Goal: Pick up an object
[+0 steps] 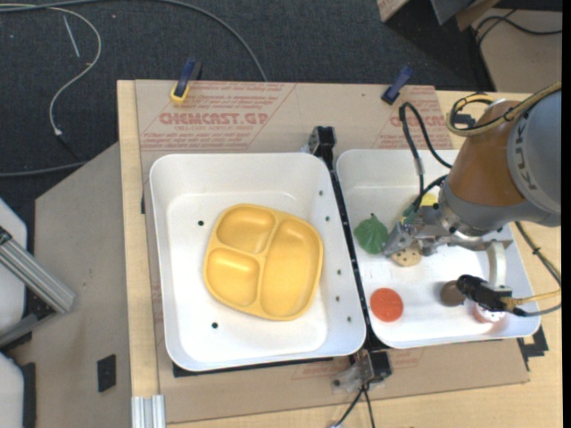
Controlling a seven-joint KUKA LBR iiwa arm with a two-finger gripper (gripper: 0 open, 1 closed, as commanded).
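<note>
The right bin (384,175) holds several small items. A green leafy piece (371,234) lies near its left wall. Just right of that sits a tan block with dark dots (409,257). An orange-red disc (386,304) lies toward the front, and a brown lump (451,294) with a pink piece (489,316) sits at the front right. My gripper (412,239) hangs low in this bin, directly over the tan block and close beside the green piece. The grey and orange wrist (486,172) hides the bin's right middle.
A yellow divided plate (264,260) lies in the left bin (169,239). The two bins meet along a black seam (343,239). Black cables (419,141) loop over the back of the right bin. Blue clamps (185,80) hold the cardboard base.
</note>
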